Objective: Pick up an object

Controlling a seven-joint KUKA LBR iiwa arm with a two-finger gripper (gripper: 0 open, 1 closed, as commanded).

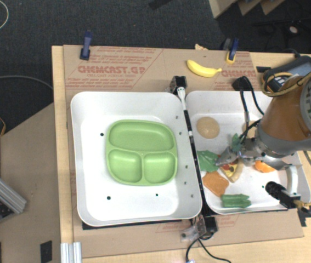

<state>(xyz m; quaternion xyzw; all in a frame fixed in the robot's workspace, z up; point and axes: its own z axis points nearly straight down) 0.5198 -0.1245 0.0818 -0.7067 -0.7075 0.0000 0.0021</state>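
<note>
Arm lowered into right bin (254, 104). Fingers (233, 163) sit among the toy food pile (226, 171) mid-bin, touching it; cannot tell whether spread or clenched. Green tray (141, 151) occupies left bin (89, 147).

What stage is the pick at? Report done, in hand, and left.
Done: the arm has reached into the right bin, with the gripper low among the toy food near the orange piece and green piece. In hand: nothing visibly between the fingers; the cluster hides the grip. Left: securing an object and lifting it.
</note>
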